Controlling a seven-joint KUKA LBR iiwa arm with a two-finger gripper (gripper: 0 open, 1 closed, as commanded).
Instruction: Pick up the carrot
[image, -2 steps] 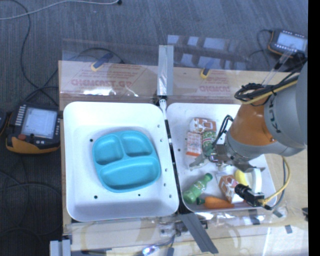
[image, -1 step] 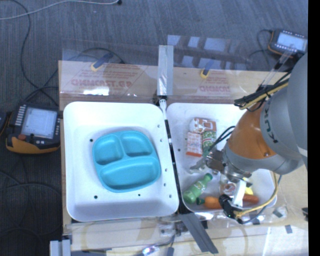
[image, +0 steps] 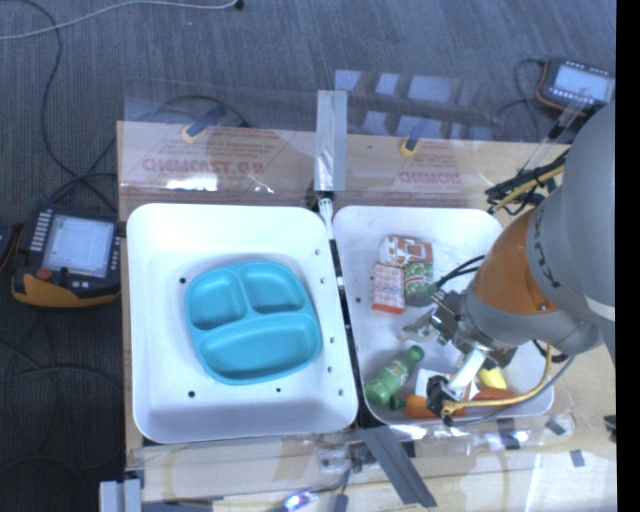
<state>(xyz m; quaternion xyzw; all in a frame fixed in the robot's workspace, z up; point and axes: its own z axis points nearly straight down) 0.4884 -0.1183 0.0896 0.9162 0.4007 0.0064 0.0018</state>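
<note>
The carrot (image: 417, 404) is an orange stick lying along the front wall of the right bin (image: 352, 300), partly covered by the robot's own parts. My gripper (image: 433, 322) hangs low over the middle of that bin, behind the carrot and apart from it. It sits just right of a green bottle (image: 393, 372). The grey arm with its orange band reaches in from the right and hides the bin's right side.
A red and white carton (image: 400, 268) lies at the back of the right bin. A yellow thing (image: 492, 378) rests near the carrot's right end. The left bin (image: 150, 300) holds a blue divided plate (image: 255, 320).
</note>
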